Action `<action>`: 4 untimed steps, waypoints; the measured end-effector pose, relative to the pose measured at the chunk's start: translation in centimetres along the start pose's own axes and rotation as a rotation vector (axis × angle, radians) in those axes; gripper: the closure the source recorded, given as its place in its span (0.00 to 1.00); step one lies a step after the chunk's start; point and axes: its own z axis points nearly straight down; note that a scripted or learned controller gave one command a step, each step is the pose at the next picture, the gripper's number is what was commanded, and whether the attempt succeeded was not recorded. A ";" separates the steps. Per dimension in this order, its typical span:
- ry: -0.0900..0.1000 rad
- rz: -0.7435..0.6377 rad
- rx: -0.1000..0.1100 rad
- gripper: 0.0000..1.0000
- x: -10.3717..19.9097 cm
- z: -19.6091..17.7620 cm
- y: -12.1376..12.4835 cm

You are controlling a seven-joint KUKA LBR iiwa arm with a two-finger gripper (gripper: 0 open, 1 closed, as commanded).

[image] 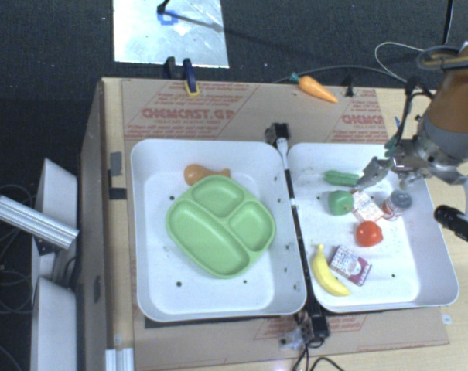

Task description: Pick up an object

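I am reaching my arm (pixel 454 114) over the right bin (pixel 438 273), my gripper (pixel 390 178) hovering spread and empty just above the red tomato (pixel 368 233) beside the green pepper (pixel 340 202).

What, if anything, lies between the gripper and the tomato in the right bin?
The gripper hangs over the right bin. The tomato lies below it in the view, with a small red-and-white packet on the line between them. The tomato's top is uncovered.
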 end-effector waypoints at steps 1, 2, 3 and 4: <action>-0.001 0.000 -0.003 0.00 -3.7 12.3 3.1; 0.001 -0.002 -0.002 0.00 1.9 14.0 9.3; -0.001 -0.004 -0.005 1.00 1.8 12.9 9.4; -0.001 -0.002 -0.006 1.00 6.0 -0.9 7.9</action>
